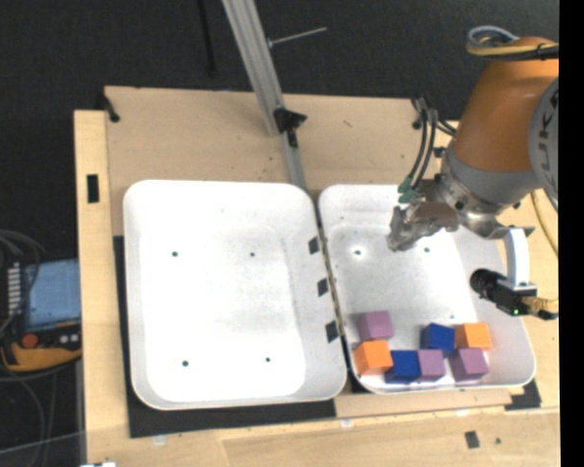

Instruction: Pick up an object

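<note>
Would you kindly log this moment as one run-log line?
gripper: above right bin, far end | grasp: none seen | blocks: clustered at near end | left bin: white

The arm (pixel 501 115) comes in from the right side, its broad orange band filling the far right corner and a grey wrist section sitting just below it. From there the wrist angles down and to the left, ending in the gripper (pixel 405 233), a small grey metal piece that hangs at the far end of the right-hand bin. Thin dark and green cables run down the left flank of the wrist toward the gripper. The tip is too small and blurred to read its state.
</note>
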`<state>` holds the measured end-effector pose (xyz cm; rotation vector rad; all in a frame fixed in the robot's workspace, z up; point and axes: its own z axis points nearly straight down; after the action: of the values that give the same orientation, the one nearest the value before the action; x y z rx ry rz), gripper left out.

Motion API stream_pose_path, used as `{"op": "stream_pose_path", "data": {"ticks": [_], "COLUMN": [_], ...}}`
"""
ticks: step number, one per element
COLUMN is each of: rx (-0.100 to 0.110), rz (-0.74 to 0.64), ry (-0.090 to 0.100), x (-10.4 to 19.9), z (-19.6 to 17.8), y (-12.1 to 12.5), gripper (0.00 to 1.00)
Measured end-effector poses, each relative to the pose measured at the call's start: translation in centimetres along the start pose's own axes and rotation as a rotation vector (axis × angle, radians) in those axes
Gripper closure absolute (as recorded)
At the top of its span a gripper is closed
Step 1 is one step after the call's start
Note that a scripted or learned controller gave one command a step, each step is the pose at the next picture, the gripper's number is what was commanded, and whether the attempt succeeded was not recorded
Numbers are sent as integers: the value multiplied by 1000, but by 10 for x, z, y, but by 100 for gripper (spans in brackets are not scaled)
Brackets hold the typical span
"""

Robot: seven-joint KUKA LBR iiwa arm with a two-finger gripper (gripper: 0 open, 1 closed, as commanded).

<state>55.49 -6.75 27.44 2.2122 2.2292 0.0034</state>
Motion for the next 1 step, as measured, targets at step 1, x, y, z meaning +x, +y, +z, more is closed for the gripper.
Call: {"op": "stream_pose_path", "data": {"ticks": [1], "rx": [3], "rz": [1], "ry": [-1], "x": [56], "z": [16], "y": [16], "gripper": [100]}}
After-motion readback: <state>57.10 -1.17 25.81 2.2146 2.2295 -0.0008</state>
